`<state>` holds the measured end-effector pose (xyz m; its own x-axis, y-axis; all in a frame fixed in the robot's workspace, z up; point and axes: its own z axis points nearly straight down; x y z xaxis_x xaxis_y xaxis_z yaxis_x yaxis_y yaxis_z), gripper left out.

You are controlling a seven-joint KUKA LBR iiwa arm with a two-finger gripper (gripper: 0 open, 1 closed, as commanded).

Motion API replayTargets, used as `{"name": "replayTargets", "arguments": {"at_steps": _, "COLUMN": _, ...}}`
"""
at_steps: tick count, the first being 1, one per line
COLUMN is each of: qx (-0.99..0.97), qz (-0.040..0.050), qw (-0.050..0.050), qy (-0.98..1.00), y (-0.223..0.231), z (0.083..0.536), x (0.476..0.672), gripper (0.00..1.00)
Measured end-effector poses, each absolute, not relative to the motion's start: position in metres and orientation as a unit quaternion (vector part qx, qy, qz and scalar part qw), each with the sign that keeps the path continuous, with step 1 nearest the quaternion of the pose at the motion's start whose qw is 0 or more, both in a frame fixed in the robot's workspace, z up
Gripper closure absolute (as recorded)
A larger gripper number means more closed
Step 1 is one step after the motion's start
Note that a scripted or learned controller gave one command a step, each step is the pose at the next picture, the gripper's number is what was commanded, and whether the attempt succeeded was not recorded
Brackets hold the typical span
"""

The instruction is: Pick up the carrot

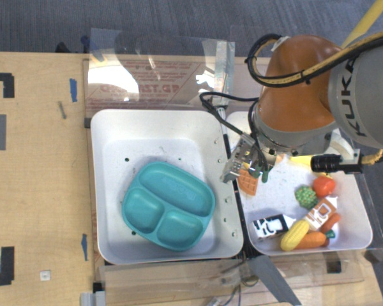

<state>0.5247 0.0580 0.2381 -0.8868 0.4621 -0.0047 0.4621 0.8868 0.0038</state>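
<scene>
Desk (32,190): tan board, nearest edge at the bottom of the view, two white bins side by side on it.
Right bin (364,228): toys crowd its near corner; a carrot (313,240) lies on its side against the near wall, orange with a green tip, touching a yellow corn cob (295,234) that leans beside it.
Card (270,225): black-and-white piece, flat on the bin floor just left of the corn.
Box (321,213): small white-and-orange pack, tilted, just above the carrot and corn.
Broccoli (306,196): green floret, a little farther back, beside a red tomato (323,185).
Left bin (115,132): a teal plate (168,204) with three compartments sits on its floor, toward the near side.
Hand (247,171): low over the right bin's left edge, by the wall between the bins; an orange waffle-patterned toy (249,182) sits at its fingertips, but how far the fingers are spread, or whether they grip the toy, cannot be told. Carrot well apart from it, toward the near right.
Arm (300,88): orange band and grey body reach in from the right, above the far end of the right bin.
Far side: clear plastic sheet (153,75) taped past the left bin.
</scene>
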Motion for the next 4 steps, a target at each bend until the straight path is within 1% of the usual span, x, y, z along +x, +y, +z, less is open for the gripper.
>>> {"name": "replayTargets", "arguments": {"at_steps": 1, "qx": 0.166, "qz": 0.0021, "qw": 0.004, "qy": 0.986, "y": 0.139, "z": 0.335, "x": 0.482, "gripper": 1.00}}
{"name": "replayTargets", "arguments": {"at_steps": 2, "qx": 0.018, "qz": -0.0003, "qw": -0.001, "qy": 1.000, "y": 0.144, "z": 0.266, "x": 0.481, "gripper": 1.00}}
{"name": "replayTargets", "arguments": {"at_steps": 3, "qx": 0.052, "qz": -0.0019, "qw": -0.003, "qy": 0.999, "y": 0.087, "z": 0.179, "x": 0.579, "gripper": 1.00}}
{"name": "replayTargets", "arguments": {"at_steps": 4, "qx": 0.248, "qz": -0.0001, "qw": 0.002, "qy": 0.969, "y": 0.087, "z": 0.210, "x": 0.560, "gripper": 1.00}}
